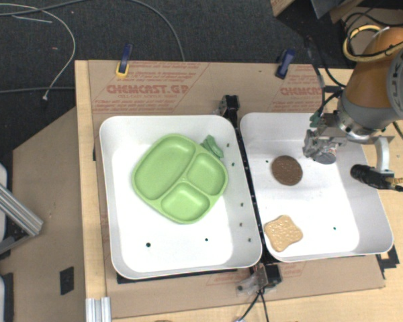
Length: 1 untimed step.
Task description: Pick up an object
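**A:** Claw (320, 149) sits low in the right-hand shallow white plastic bin (349, 237), at about 1 o'clock from the flat round dark-brown cookie-like disc (287, 170), just beside it and not over it. Grey arm (373, 92) enters from 3 o'clock. Open or closed: cannot tell, the wrist covers that part. Nothing is seen held.

**B:** Why there, in your judgement?

**A:** Probably a descent aimed at the disc, offset toward the bin's far wall. The disc is the nearest candidate. The tan, square-ish cracker-like piece (283, 233) lies well apart at 6 o'clock of the disc, near the bin's front-left corner.

**B:** Orientation of the candidates?

**A:** Disc lies flat, round, so no long axis and no preferred approach angle. Cracker lies flat too, rotated slightly, its corners toward roughly 1, 4, 7 and 10 o'clock.

**B:** Left bin?

**A:** Left white bin (131, 250) holds a light-green three-compartment plastic tray (180, 178), flat, open side up, long axis running 10 to 4 o'clock. Both bins rest on the cardboard-covered worktop (181, 89).
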Motion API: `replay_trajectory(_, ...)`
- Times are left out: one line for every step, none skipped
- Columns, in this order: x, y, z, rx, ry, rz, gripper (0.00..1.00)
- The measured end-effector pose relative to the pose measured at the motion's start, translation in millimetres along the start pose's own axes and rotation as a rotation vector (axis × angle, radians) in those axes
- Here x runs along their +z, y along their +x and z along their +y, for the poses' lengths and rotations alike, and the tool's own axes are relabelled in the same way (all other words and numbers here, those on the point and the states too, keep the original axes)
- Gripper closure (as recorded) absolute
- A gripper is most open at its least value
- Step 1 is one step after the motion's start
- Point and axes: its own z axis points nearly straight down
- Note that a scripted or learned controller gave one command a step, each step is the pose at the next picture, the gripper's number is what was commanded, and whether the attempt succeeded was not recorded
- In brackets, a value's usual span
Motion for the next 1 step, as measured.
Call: replay_trajectory(-64.5,-2.8,6.0,0.0,-0.003,-0.001,1.0)
